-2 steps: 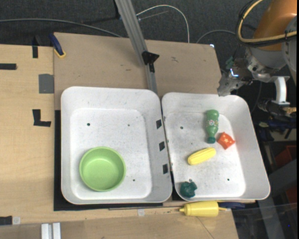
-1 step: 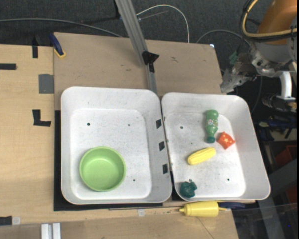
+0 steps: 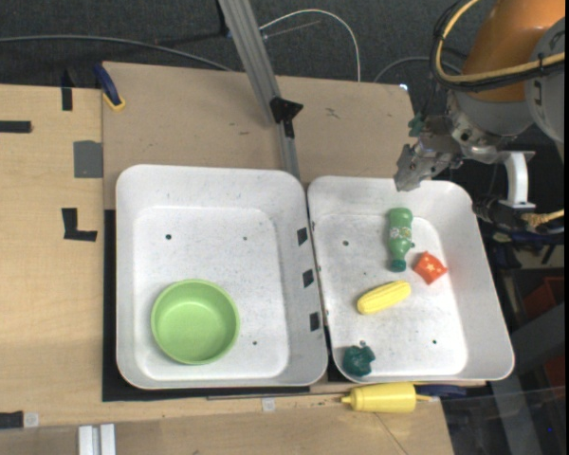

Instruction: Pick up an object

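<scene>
White bins sit side by side on the surface; the right bin (image 3: 474, 282) holds a green bottle (image 3: 398, 237), a red block (image 3: 430, 267) and a yellow corn (image 3: 383, 297), all loose. The gripper (image 3: 412, 171) is poised above the far rim, nothing held; its opening cannot be told.

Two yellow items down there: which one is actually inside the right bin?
The yellow corn-like piece, lying on the floor of the right bin beside the red block. The yellow bottle lies on the bench outside that bin's near edge.
</scene>
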{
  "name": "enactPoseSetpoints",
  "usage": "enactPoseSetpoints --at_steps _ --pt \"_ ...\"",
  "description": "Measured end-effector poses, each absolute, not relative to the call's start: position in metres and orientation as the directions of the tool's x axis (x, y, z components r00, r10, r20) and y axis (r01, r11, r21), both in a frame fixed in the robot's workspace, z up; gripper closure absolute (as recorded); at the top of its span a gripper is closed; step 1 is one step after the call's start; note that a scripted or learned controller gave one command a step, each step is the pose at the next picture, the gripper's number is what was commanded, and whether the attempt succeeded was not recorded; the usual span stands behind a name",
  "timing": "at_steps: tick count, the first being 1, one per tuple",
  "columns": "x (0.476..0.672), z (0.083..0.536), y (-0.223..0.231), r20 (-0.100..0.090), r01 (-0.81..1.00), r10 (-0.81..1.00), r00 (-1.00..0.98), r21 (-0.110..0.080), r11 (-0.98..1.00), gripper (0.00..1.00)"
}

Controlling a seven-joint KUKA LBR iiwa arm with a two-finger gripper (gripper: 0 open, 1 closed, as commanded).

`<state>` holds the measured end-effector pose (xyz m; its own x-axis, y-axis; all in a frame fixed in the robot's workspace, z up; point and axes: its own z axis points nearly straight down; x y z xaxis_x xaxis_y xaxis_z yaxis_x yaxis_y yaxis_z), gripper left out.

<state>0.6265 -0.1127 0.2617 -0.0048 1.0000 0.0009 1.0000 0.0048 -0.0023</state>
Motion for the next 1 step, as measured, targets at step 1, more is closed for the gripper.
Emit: enactPoseSetpoints --at_steps 1 --pt "0.5962 0.2509 -0.0581 0.001 1.0 1.0 -0.005 -0.004 0.005 1.0"
